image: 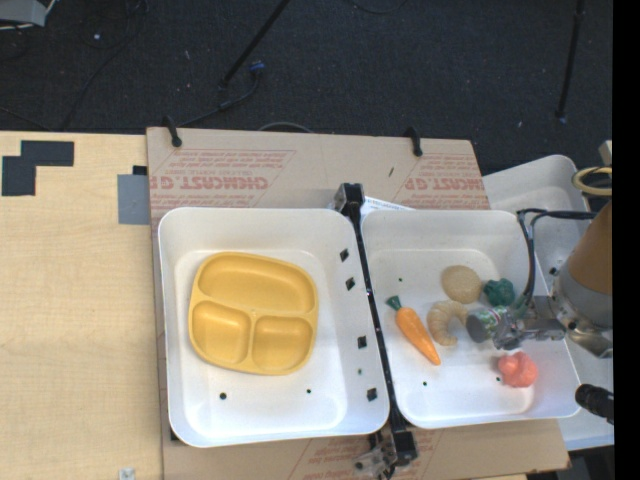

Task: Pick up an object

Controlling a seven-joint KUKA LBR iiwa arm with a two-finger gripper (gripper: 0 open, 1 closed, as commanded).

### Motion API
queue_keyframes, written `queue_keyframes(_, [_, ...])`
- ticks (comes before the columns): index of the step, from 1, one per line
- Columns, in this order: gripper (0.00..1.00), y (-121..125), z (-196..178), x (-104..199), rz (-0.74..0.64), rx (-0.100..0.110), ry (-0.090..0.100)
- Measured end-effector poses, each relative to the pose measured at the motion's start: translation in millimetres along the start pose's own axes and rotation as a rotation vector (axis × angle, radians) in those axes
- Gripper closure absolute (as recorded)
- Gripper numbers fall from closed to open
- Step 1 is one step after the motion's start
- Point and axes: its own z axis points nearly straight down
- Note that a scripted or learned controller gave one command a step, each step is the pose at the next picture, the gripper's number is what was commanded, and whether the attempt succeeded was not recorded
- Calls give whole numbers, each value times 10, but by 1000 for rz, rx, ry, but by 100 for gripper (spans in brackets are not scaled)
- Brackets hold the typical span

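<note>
The right bin holds an orange toy carrot with a green top, a beige round piece, a curled cream piece, a teal object and a pink object. My gripper reaches in low from the right. It sits just right of the cream piece, below the teal object and above the pink one. A small greenish item shows at its tip, too blurred to tell whether it is held.
A yellow three-compartment tray lies in the left bin. A black divider runs between the bins. The arm's body covers the right bin's right edge. Cardboard lies under both bins.
</note>
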Motion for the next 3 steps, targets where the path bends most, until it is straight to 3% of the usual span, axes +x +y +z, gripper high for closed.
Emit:
queue_keyframes(2, [100, 16, -913, 47, -7, -2, -1])
queue_keyframes(3, [100, 159, -943, 470, -11, 2, 2])
